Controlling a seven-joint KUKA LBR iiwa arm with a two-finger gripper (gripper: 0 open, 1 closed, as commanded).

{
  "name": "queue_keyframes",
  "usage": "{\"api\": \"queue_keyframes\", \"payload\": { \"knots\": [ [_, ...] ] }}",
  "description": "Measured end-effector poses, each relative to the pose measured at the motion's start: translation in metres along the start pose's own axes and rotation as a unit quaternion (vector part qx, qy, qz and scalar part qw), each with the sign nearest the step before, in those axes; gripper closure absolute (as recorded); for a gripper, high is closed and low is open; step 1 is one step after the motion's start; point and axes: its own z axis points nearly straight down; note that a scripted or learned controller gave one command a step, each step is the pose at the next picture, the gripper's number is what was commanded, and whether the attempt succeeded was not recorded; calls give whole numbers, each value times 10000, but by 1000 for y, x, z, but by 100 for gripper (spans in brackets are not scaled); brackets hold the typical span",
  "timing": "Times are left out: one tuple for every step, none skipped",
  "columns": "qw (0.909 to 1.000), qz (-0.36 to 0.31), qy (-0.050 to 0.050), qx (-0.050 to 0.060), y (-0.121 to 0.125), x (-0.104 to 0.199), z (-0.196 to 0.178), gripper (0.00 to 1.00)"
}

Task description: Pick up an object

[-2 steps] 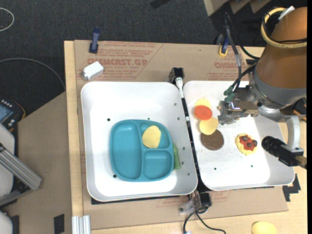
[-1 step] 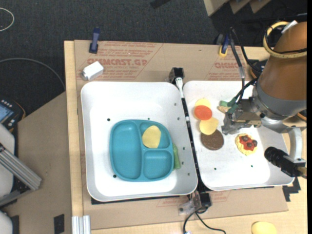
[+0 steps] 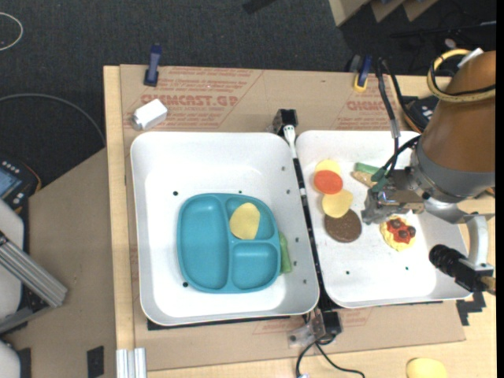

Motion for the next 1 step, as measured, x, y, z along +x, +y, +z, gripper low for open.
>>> {"api": "queue_keyframes", "payload": {
  "knots": [
    [9999,-37,-1,-109,1,22,-140,100]
  ]
}}
